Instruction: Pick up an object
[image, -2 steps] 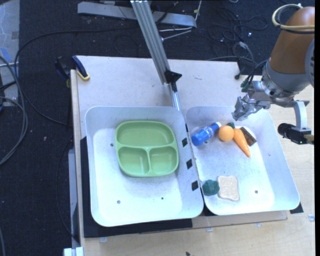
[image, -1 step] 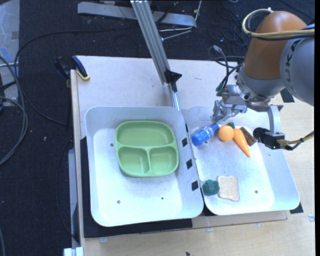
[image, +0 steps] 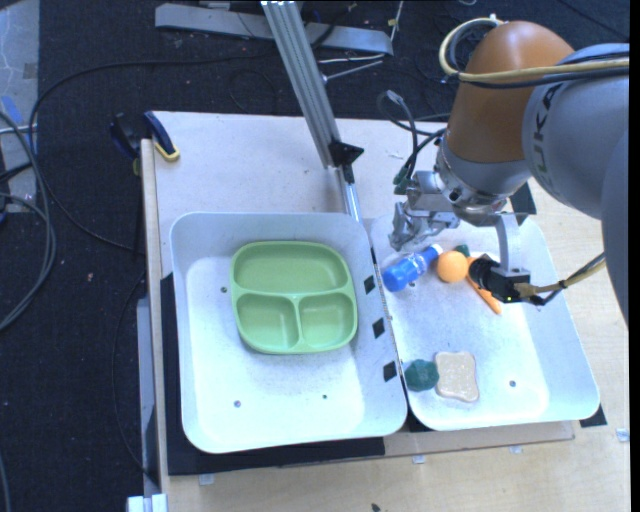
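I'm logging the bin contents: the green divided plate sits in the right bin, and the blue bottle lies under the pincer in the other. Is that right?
Not quite. The camera view shows the plate in the left bin; the bottle lies under the pincer in the right bin.

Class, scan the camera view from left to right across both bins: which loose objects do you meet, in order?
Green divided plate → blue bottle → dark green lump → orange ball → tan toast-shaped piece.
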